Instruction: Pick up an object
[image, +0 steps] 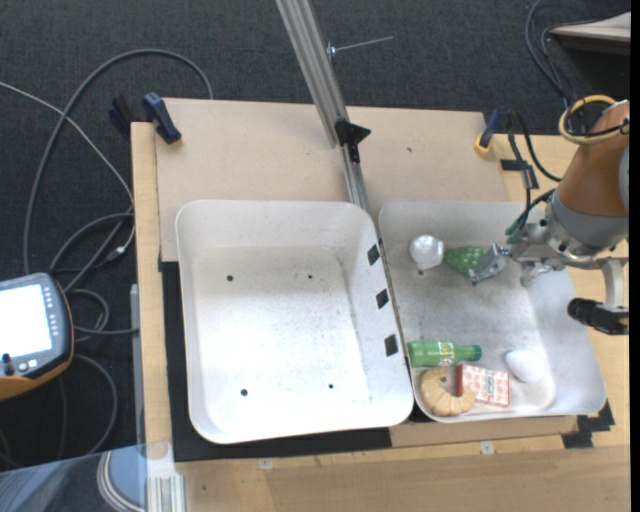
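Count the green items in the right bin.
2. A green bottle lies near the front edge, just above the round pastry. Another green item lies near the back, beside the gripper, which may hide part of it.

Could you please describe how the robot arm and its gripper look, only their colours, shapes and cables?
The arm is a thick, rounded body, grey with an orange band above the wrist. Thin dark cables and a yellow one loop near its top. The gripper is a small grey metal piece with two short fingers, joined to the arm by a pale, boxy wrist mount.
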